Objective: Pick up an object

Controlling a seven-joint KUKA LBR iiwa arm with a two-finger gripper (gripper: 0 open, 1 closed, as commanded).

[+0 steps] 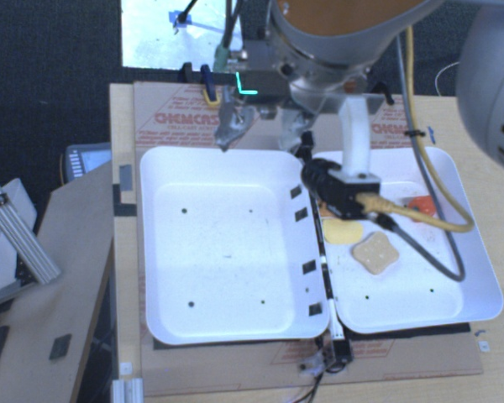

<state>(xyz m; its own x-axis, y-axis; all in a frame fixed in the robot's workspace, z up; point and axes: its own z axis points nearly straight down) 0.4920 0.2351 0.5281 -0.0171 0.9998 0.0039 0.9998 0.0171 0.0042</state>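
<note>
Hand (266,134) spread wide, empty, at the far rim of the bins;
tan biscuit (375,253) in right bin (454,305) looks light, stiff; pinch across its edges

Red "CHEMCAS…" lettering on the brown sheet (164,99)

Yellow disc (344,234) half behind the arm (353,11)

Bright, even overhead light leaves the left bin (218,250) and right bin (420,300) almost washed out, with only faint soft shadows along their rims, while the arm (344,7), close to the lens, is blurred and a floor patch (164,32) at top glares white.
</note>
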